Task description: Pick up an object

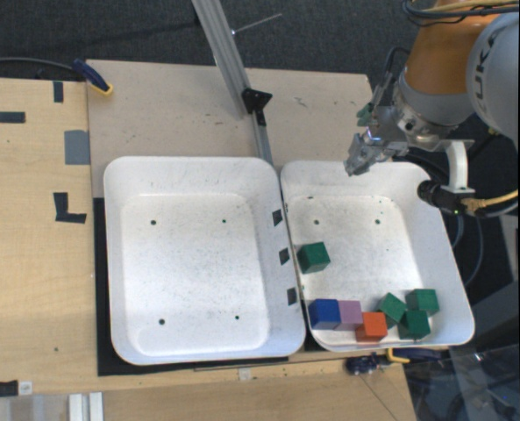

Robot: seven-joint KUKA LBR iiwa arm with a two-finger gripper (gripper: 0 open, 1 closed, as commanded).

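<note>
My gripper (362,161) hangs over the far rim of the right bin (435,226), with nothing visible between its fingertips. A green cube (313,256) lies alone near the right bin's left wall. Along that bin's near edge sit a blue cube (324,313), a lilac cube (350,313), an orange cube (373,325) and three green cubes (410,312) bunched together. All the cubes are well in front of the gripper.
The left bin (189,257) sits beside the right one. A slanted metal rail (229,51) with a black clamp runs down to the gap between the bins. Cables hang near the arm at right.
</note>
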